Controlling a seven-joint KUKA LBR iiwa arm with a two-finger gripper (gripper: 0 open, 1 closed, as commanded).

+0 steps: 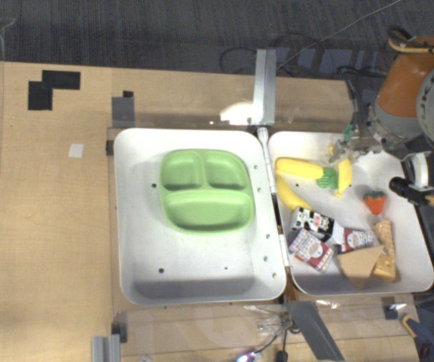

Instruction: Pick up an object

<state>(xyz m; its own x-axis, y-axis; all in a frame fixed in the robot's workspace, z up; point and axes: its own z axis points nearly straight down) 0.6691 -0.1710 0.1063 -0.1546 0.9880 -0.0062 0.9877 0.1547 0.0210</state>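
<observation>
Wooden table [51, 202], two bins; hand [350, 143], grip unclear, hovers above corn [319, 173]. Descend straight, centre on the cob, avoid the bin wall.

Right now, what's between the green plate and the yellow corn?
In the camera view, the bins' white walls and a banana lie between the green plate and the corn.
</observation>
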